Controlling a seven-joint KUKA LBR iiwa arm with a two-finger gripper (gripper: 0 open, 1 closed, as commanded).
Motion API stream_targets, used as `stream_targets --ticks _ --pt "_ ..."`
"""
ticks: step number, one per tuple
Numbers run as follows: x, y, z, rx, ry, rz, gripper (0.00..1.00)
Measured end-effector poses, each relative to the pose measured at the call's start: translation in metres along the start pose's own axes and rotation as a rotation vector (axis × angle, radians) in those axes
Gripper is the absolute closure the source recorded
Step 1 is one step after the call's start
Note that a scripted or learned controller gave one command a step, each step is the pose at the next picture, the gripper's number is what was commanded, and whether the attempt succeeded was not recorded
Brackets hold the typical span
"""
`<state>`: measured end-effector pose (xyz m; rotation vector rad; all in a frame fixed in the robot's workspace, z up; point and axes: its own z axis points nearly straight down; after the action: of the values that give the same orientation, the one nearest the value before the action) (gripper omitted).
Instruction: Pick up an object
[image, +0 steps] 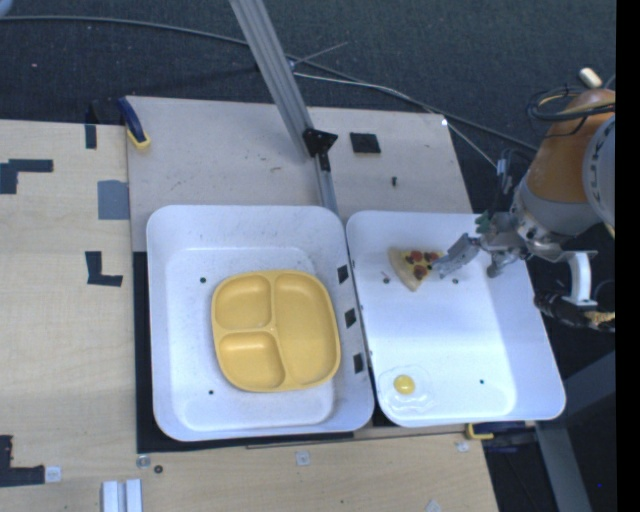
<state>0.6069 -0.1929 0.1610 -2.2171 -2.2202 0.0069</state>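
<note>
I see the pale wooden surface (60, 300) with two shallow white bins on it. The left white bin (180, 230) holds a yellow plastic plate with three sections (275, 330), sitting in the middle. The right white bin (520, 330) holds a toy pizza slice with red bits (415, 266) near its far edge and a toy fried egg with a yellow yolk (405, 388) near its front edge. My grey end effector (462, 256) is just beside the pizza slice, on its right. I cannot tell how wide it is.
</note>
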Motion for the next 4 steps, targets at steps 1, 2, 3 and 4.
stream_targets --ticks 1,2,3,4 --pt "-0.006 -0.008 0.058 0.002 0.0 0.001 0.0" --pt "-0.007 -0.007 0.075 -0.008 -0.003 0.0 0.0" --pt "-0.007 -0.006 0.063 -0.012 -0.005 -0.002 1.0" --pt "-0.008 -0.003 0.0 -0.011 -0.001 0.0 1.0"
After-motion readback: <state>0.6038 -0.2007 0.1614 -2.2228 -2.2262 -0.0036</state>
